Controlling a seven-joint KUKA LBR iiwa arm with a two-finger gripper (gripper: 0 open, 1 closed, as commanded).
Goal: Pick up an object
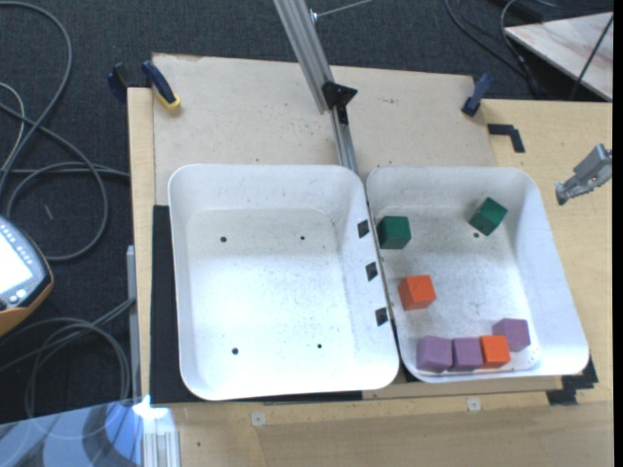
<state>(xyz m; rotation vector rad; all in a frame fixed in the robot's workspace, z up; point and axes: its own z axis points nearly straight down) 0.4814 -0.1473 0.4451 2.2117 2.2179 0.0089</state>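
The right bin (551, 251) holds several small blocks. A green block (393, 232) lies near its left wall and a second green block (488, 215) sits toward the back right. An orange block (418, 292) rests mid-bin. Along the front wall stand a purple block (435, 353), another purple one (466, 352), a small orange block (495, 350) and a purple block (513, 334). My gripper (584, 176) pokes in at the right edge, above and outside the bin's right rim, away from every block.
The left bin (185, 261) sits beside the right one on the wooden bench. A metal pole (304, 42) slants down to the back between the bins. Blue clamps (161, 84) hold the board's back corners. Cables lie on the dark floor to the left.
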